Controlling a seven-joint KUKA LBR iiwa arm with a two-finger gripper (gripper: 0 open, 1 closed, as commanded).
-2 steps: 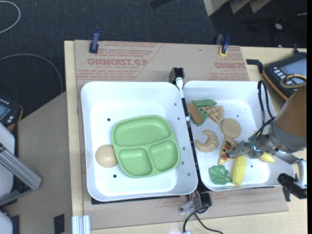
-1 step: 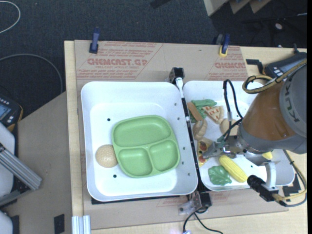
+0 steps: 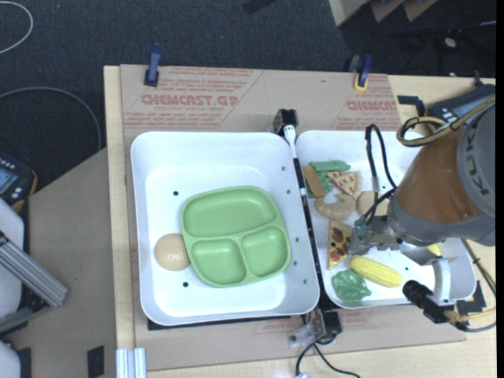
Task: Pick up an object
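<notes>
So the arm is down in the right bin, with the gripper low over the pile of toy food. Looks like the reach-and-grasp step, nothing lifted yet. Can't tell from this angle whether it's clenched or released, since the wrist hides most of it.

Candidates right by it: a pizza slice just to its left, a corn cob just below, a green leafy piece near the bin's front edge. Further back sit another pizza slice, a green bean pod and some tan bread-like bits.

Next move probably calls for settling on one item, closing on it, then going straight up. It's cramped: things are touching or nearly so, and the divider wall between bins is close on the left, so a sideways drag could snag. The left bin has more room, holding a green divided tray and a tan round thing beside it.
</notes>
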